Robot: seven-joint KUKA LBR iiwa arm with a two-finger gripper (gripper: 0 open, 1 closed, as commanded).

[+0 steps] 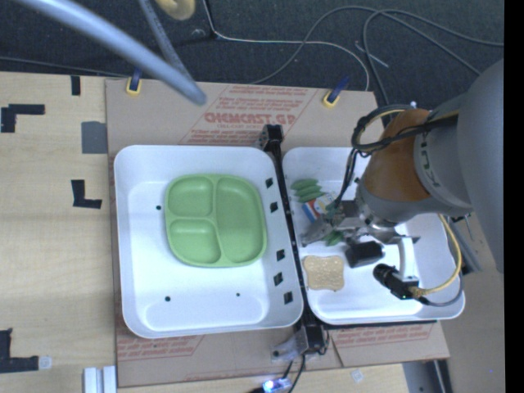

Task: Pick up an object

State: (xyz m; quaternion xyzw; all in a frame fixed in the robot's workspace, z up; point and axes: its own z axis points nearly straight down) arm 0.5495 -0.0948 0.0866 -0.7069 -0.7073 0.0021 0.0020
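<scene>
The grey arm with its orange band (401,166) reaches in from the right over the right bin (372,305). My gripper (326,229) hangs low in that bin's left half, over a small green object (332,238) that lies at its tip. A green pod-like object (306,189) lies just above it, near the bin's top left. Beside the gripper, a small red and blue item (313,210) rests on the bin floor. A tan slice of toast (324,272) sits below the gripper, apart from it.
The left bin (139,297) bears a green divided plate (216,220). A black divider (282,219) runs between the two bins. Black and yellow cabling (405,286) from the wrist hangs over the right bin's lower part. A grey pole (98,27) crosses the top left.
</scene>
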